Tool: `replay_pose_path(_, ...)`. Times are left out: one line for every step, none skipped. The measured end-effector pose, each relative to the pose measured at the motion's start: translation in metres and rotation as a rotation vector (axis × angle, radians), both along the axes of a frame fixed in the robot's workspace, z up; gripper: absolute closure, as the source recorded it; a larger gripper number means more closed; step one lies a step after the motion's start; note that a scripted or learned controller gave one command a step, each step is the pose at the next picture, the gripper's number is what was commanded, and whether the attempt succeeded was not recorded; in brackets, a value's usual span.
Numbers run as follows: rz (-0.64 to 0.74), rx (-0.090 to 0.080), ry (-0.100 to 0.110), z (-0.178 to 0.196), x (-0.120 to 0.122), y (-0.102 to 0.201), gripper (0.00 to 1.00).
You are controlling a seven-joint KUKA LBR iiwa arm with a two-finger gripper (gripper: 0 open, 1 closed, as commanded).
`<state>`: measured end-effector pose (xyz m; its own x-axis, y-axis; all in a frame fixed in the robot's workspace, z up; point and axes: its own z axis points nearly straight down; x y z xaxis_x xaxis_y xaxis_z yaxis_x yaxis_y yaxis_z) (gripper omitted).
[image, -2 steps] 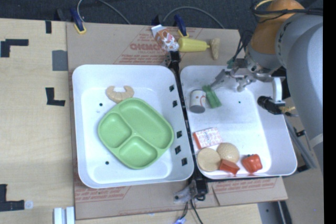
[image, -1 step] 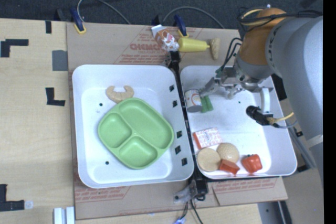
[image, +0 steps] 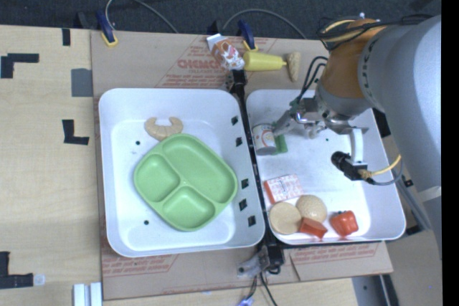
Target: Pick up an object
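small green-and-white item (image: 270,140) lies at the right bin's (image: 380,226) upper left, by the divider. gripper (image: 285,122) sits right over it, touching or not i can't tell. left bin (image: 115,175) w/ a green divided plate (image: 186,181).

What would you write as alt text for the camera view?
A grey robot arm's gripper hovers over a small green-and-white item in the right bin, above toy foods. The left bin holds a green divided plate and a tan croissant-shaped piece.
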<state>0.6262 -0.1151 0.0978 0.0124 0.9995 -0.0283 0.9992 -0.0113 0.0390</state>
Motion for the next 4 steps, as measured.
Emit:
replay_pose_path(-0.002, -0.002, -0.005, 0.001, -0.004, 0.003, 0.0)
replay_pose_path(0.0, 0.0, -0.004, 0.0, -0.016, 0.002, 0.0)
replay_pose_path(0.001, 0.002, 0.018, -0.001, -0.002, 0.004, 0.0)
replay_pose_path(0.006, 0.008, 0.022, -0.002, 0.023, 0.006, 0.0)
